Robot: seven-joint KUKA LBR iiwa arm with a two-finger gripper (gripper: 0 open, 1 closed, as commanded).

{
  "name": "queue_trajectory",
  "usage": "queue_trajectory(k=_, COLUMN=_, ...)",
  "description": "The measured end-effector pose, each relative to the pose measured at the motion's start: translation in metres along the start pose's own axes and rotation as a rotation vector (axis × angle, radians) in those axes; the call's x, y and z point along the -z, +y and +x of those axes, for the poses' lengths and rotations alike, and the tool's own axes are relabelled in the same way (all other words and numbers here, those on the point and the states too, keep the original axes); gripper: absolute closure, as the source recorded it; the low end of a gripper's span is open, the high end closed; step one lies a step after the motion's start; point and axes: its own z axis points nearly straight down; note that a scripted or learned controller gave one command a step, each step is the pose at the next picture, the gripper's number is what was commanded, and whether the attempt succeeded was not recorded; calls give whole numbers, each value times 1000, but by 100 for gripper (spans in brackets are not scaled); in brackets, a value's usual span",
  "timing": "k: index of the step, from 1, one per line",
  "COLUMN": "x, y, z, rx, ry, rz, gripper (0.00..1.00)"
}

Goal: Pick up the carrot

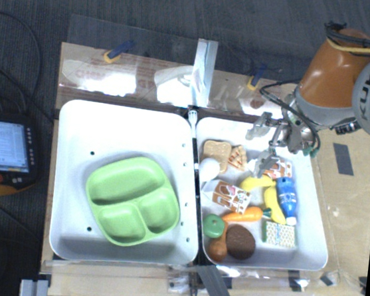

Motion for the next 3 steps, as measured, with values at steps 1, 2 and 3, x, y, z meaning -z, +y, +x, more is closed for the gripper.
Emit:
queue_trajectory(k=1, x=-98, y=7, z=59, rx=56, ry=-10, rz=2, gripper=0)
queue_trajectory(k=2, x=-97, y=0, z=117, rx=251, ry=-15, rz=3, gripper=0)
queue_trajectory(k=3, x=-95, y=-34, z=140, rx=337, ry=-30, rz=3, gripper=0)
